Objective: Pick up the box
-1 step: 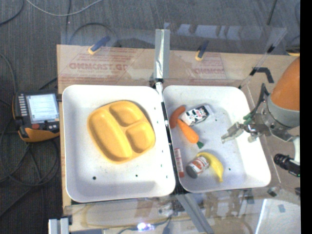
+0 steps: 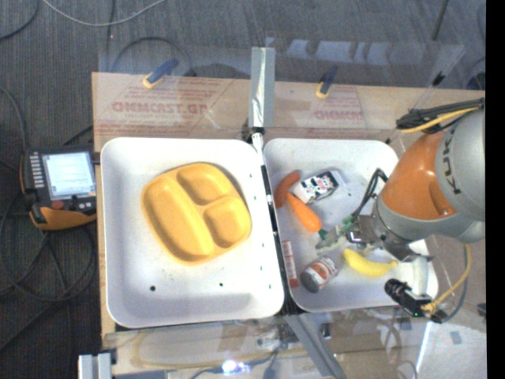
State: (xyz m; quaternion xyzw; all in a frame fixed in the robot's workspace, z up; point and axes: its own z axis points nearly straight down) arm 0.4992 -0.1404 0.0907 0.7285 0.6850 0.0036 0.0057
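While the grey arm (image 2: 442, 188) with its orange band reaches in from the right, its gripper (image 2: 353, 235) hangs low over the middle of the right bin (image 2: 371, 150), and from where I stand I cannot tell whether it is open or closed, since the wrist and some cabling crowd that spot. Nothing can be seen held by it.

Up toward the far side of that same bin lies the box (image 2: 319, 185), a small white carton with red and dark printing, tilted a little and resting flat on the bin floor. It sits apart from the gripper, further from me and somewhat to the left of it. Just beside the box on its left is a short orange piece (image 2: 286, 186), and a carrot (image 2: 304, 212) lies slantwise below the box, between it and the gripper.

Closer to the near edge a yellow banana (image 2: 368, 264) lies just under the arm's wrist, and a small can (image 2: 319, 273) with a red and white label lies on its side to the banana's left. A thin stick-like packet (image 2: 289, 262) rests along the bin's left wall.

Over in the left bin (image 2: 126, 290) a yellow divided tray (image 2: 197, 210) sits near the middle, its three compartments facing up. A handheld pendant (image 2: 59, 178) with a lit screen rests on the floor left of the bench
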